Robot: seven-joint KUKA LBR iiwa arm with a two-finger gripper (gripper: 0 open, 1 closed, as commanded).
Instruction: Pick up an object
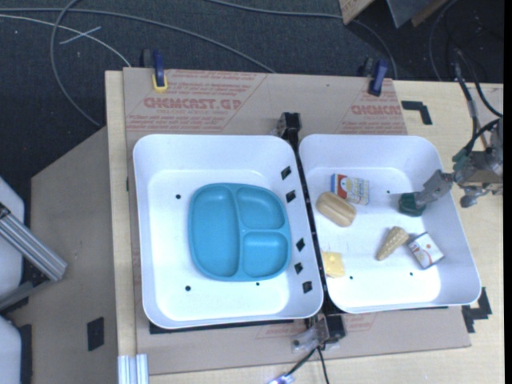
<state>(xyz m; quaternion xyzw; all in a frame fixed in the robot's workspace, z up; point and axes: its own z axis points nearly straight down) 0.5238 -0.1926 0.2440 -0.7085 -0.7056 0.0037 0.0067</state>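
At the frame's right edge, the gripper (413, 204), its jaw state impossible to tell, hovers near the cone-shaped tan pastry (391, 243) and small red-and-white carton (426, 250), risking nudging both.

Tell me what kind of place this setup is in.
Most likely a robotics lab workbench: two white bins clamped to a board, loose cables on dark carpet, and a robot claw reaching over toy food items like the bread roll.

Blue divided plate (238, 232), white bins (152, 214), tan bun (336, 210).
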